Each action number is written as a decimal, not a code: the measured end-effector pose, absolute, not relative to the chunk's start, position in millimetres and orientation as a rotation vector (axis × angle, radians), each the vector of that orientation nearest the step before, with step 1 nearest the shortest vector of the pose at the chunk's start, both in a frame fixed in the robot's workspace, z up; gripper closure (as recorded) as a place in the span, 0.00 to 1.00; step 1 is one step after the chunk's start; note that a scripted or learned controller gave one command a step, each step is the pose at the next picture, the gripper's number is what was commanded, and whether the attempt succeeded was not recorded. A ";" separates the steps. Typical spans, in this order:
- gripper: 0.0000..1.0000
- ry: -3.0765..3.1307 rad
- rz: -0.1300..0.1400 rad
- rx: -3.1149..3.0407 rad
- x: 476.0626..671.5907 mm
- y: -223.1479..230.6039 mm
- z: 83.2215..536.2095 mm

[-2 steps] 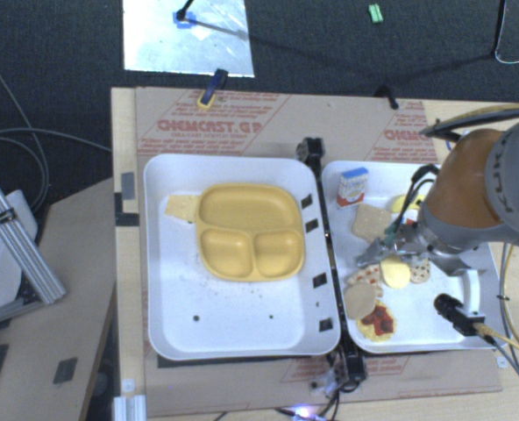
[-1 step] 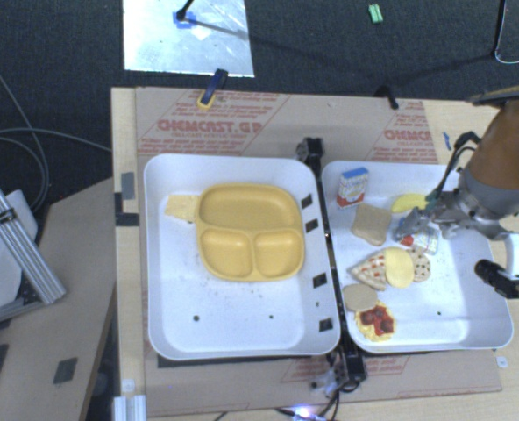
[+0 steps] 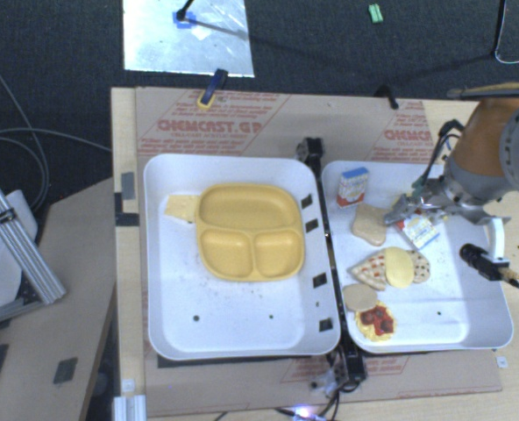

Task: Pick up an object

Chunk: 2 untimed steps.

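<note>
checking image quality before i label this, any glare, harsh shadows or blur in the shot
Camera view: lighting is even and soft, shadows faint inside both bins; the left bin rim is bright but keeps its detail; the metal sheet on the dark floor carries a patchy sheen; the divided yellow tray and the toy pizza slice look sharp; the gripper is small and partly hidden by the arm, its detail hard to read.

Dark carpeted floor point(image 3: 49, 24) surrounds the tan tabletop point(image 3: 242, 117). A shiny sheet point(image 3: 189, 24), perhaps metal, lies on it, with cables point(image 3: 14, 147) trailing left beside an aluminium frame point(image 3: 14, 244).
</note>
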<state>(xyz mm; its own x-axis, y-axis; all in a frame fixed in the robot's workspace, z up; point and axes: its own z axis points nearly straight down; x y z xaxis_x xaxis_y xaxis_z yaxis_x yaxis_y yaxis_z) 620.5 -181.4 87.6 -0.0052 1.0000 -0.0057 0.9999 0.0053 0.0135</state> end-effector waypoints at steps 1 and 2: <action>1.00 2.219 0.011 2.208 619.6 -180.8 98.8; 1.00 2.234 0.015 2.201 624.4 -71.4 190.9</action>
